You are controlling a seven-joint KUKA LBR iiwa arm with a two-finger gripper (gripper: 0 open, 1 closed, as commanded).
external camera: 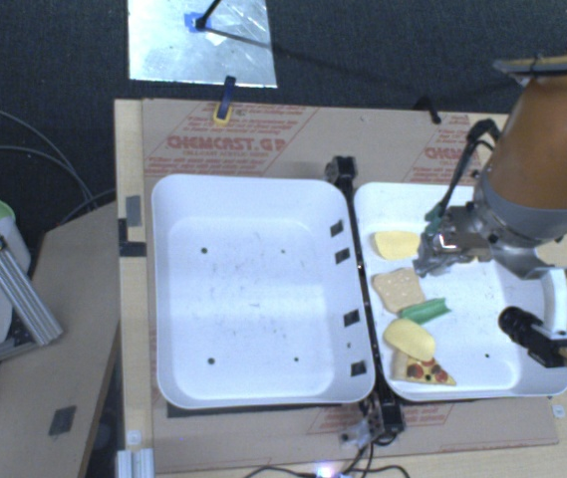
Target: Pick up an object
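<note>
The arm reaches in over the right bin (532, 376), and the gripper (440, 255) hangs low near that bin's left wall, toward its far side. Whether its jaws are spread or closed cannot be told, since the wrist housing and cables blur the tips, and nothing can be seen between them.

5 toy foods lie in a line along the left wall of the right bin. Nearest the far edge is a pale yellow cheese piece (396, 244), just beside the gripper's tip. Next comes a tan cracker (399, 289), then a green bean pod (425, 311) touching the cracker's near corner, then a yellow lemon-shaped piece (411, 339), and a pizza slice (425, 371) at the near edge. The left bin (253, 297) holds no objects.

The step in hand looks to be the descent onto a target, most likely the cheese piece or the cracker, since both sit closest to the tip. To do it well, the arm should centre the tips over 1 item only, so the neighbour is not nudged. Both pieces are flat and thin, so the jaws would need to straddle the narrow width and go right down to the bin floor before closing. The left wall is close, so an approach from the open right side leaves more room.
</note>
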